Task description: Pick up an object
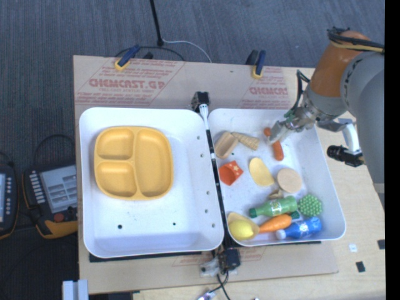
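Note:
My gripper [279, 129] hangs over the far part of the right bin [330, 186], reaching in from the right below the orange wrist band. A small red-orange sausage-shaped piece [277, 150] lies just in front of it on the bin floor, apart from it. Left of that lie a tan wedge [225, 144] and a cone-shaped piece [247, 142]. Nearer the middle are a red block [230, 172], a pale yellow oval [261, 172] and a tan disc [289, 180]. Along the near wall sit a lemon [242, 229], a carrot [275, 224], a green bottle [274, 207], a blue bottle [302, 229] and a green spiky ball [310, 205].
The left bin [87, 230] holds a yellow divided plate [133, 162]. Two clamps [127, 57] [257, 64] grip the board's far edge, and a black bracket [200, 100] sits between the bins. Bare floor shows at the right bin's far right.

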Robot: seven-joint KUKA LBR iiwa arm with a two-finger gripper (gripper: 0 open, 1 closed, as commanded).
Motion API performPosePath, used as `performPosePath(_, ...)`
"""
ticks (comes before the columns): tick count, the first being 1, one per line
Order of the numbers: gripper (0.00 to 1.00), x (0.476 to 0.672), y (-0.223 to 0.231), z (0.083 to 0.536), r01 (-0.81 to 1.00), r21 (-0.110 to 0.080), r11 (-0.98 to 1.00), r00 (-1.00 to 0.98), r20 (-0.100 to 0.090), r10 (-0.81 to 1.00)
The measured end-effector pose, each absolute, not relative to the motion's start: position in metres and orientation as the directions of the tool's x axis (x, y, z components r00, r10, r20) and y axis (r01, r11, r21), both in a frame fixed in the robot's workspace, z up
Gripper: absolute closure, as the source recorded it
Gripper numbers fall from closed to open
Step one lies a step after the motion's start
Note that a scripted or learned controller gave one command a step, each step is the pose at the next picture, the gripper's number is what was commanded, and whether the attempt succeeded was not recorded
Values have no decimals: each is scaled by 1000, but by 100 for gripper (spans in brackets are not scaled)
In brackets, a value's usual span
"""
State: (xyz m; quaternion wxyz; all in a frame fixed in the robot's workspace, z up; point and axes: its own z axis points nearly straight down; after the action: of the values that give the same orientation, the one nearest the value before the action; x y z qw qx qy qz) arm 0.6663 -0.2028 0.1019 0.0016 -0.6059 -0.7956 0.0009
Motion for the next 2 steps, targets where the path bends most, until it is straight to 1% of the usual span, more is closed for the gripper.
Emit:
performPosePath(1,100,641,-166,96,871,18,491,-491,-24,871)
performPosePath(2,100,546,-131,97,849,27,528,-527,-28,849)
